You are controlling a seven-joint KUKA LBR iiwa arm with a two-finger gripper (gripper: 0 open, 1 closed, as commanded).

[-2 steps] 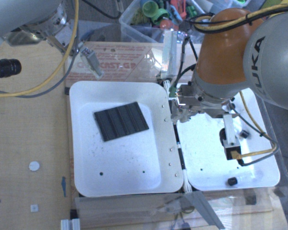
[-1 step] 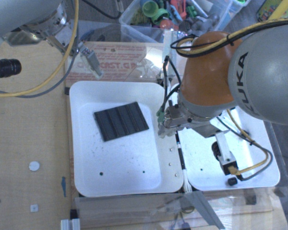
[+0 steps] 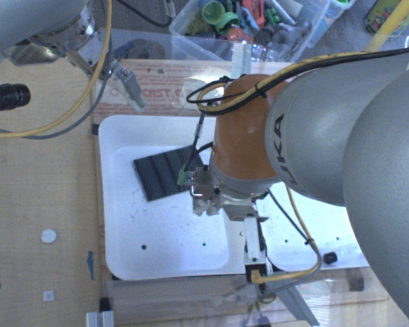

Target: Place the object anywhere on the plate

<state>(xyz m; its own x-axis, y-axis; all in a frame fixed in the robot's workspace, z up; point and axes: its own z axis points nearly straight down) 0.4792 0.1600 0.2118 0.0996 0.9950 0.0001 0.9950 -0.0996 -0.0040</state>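
From my feed, the arm [image 3: 313, 128] reaches over the left bin [image 3: 123, 203], and its claw [image 3: 208, 199] is hidden under the wrist, so I cannot tell how it stands or whether it has anything. The dark ribbed slab [image 3: 160, 172] lies flat in that bin's far half, just beside the wrist, partly covered by it.
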